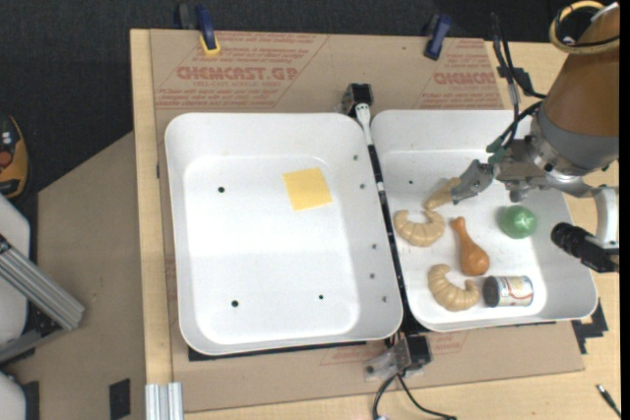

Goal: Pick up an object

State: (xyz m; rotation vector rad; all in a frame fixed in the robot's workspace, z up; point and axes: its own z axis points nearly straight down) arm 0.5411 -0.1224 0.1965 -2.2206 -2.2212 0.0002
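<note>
Right bin crowds gripper (grip state unclear) among croissants; left bin roomy.

Board under the bins: red print "CHEMCAST G P" at upper left, repeated partly at upper right. Can label unreadable.

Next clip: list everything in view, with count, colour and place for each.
bins: 2, white, side by side on the bench
cheese slice: 1, yellow, left bin
croissants: 2, tan, right bin, one mid-left, one near front edge
drumstick: 1, orange-brown, right bin, centre
ball: 1, green, right bin, right side
can: 1, white with dark end, right bin, front
clamps: 2, blue, board's far edge
arm: 1, grey and orange, from right
gripper: 1, grey, over right bin
</note>
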